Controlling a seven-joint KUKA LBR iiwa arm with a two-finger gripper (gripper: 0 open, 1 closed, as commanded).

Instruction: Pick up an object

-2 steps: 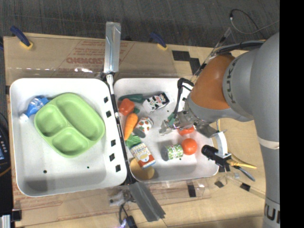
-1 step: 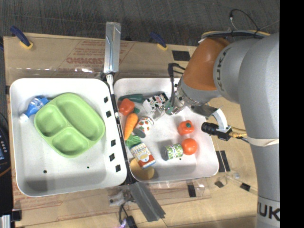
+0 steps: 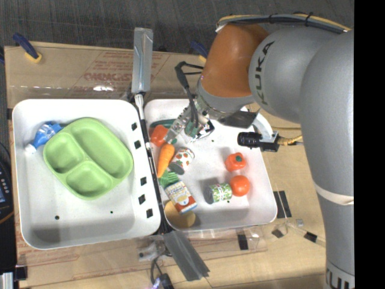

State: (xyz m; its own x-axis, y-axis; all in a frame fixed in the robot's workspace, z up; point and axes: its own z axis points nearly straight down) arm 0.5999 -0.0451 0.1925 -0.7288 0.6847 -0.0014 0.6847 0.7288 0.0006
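My gripper [image 3: 187, 126] hangs over the upper left part of the right bin [image 3: 260, 179], just above a carrot [image 3: 164, 157] and a red-orange round toy [image 3: 158, 134] by the bin's left wall. Close below it lies a small white printed piece [image 3: 183, 158]. Further right are a red tomato [image 3: 236, 162], an orange ball [image 3: 240, 185] and a green-labelled can [image 3: 220, 192]. A small printed carton [image 3: 180, 197] and a tan disc [image 3: 180, 216] sit at the bin's front left. Nothing shows clearly between the fingers.
The left bin [image 3: 36, 215] holds a green divided plate [image 3: 89, 156] and a blue-and-white packet [image 3: 42, 135] at its left. A metal divider bar [image 3: 142, 59] runs between the bins. The arm's big grey body covers the right side.
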